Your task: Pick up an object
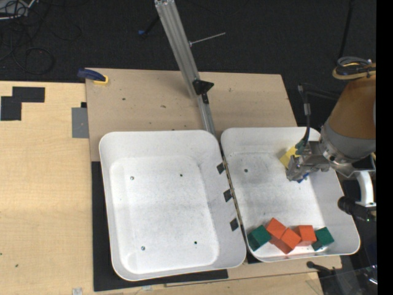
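Here the gripper (299, 168) sits against a yellow object (287, 157), orientation unclear.

Even, fairly bright light is falling from above on the bench (43, 183) and on the two white bins, while the background at the top is staying almost black. The left bin (163, 201) is reading slightly overexposed, its floor washing out toward pale grey, and a soft shadow is lying along its near-left inner wall. In the right bin (270, 171) a faint grey shadow is spreading under the arm (356, 118). No hard glare is showing. The picture is looking a little soft and grainy throughout, and small parts around the gripper (299, 168) are blurring together, so fine detail there is not resolving
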Motion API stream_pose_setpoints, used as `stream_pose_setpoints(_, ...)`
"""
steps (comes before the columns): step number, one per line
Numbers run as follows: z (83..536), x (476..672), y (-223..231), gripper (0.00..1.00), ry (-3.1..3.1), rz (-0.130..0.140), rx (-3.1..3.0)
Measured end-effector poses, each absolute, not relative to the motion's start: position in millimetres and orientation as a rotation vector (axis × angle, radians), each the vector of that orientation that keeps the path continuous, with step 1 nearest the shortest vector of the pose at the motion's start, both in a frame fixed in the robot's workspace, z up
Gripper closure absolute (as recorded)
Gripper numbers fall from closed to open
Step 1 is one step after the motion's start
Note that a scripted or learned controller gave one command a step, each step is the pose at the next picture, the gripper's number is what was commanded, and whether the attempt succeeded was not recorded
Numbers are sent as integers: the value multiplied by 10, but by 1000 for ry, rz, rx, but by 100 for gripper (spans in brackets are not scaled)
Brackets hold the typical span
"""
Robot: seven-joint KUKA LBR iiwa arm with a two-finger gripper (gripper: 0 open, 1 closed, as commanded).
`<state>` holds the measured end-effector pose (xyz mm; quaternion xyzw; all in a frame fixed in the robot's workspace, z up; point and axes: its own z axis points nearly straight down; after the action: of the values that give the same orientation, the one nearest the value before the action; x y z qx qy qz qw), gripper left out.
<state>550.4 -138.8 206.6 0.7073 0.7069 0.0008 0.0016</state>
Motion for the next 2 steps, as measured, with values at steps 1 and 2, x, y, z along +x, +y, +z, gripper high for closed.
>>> stream_pose_setpoints(1, 2511, 5463, -1361, 100, 2221, 3, 2218)
stream_pose_setpoints(2, 2386, 5645, -861, 100, 2228, -1, 2219)
